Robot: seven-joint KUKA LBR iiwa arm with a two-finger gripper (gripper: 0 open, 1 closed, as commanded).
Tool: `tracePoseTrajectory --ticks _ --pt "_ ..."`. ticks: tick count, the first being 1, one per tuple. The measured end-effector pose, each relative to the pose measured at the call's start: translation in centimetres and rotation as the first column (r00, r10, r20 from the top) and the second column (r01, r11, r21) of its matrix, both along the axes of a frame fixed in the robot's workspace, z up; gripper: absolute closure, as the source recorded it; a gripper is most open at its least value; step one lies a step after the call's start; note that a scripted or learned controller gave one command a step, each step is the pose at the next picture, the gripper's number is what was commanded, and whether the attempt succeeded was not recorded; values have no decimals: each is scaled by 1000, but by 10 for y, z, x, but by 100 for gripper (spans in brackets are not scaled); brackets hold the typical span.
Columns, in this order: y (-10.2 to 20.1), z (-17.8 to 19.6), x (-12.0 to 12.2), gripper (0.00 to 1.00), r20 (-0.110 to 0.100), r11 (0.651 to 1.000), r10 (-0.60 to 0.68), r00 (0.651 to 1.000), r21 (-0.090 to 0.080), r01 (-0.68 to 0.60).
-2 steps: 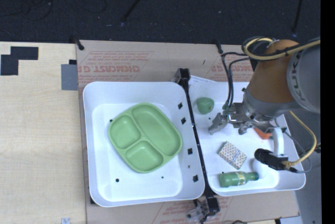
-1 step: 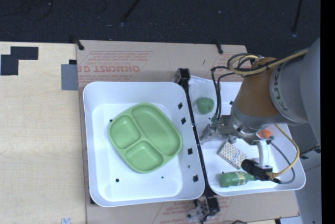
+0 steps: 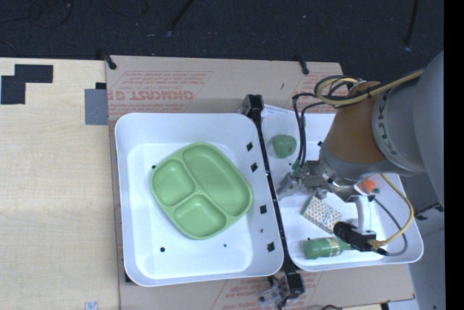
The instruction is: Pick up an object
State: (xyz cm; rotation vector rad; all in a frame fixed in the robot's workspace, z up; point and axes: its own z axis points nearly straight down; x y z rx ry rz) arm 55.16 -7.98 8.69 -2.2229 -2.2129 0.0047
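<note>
Can't tell the claw point(image 3: 313, 184) state under that wrist tbh. Patterned packet point(image 3: 322, 214) sits just below it, green bottle point(image 3: 324, 248) further down; it could easily grab nothing.

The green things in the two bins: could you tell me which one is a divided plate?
The large green plate, alone in the left bin, with three compartments. The small green lump and green bottle lie in the right bin.
</note>
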Motion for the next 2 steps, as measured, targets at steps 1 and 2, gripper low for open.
tracePoseTrajectory --ticks 1,2 --pt "-2 11 0 100 0 1000 -7 1000 0 7" --pt "-4 59 -9 100 6 1000 -1 1000 -1 1"
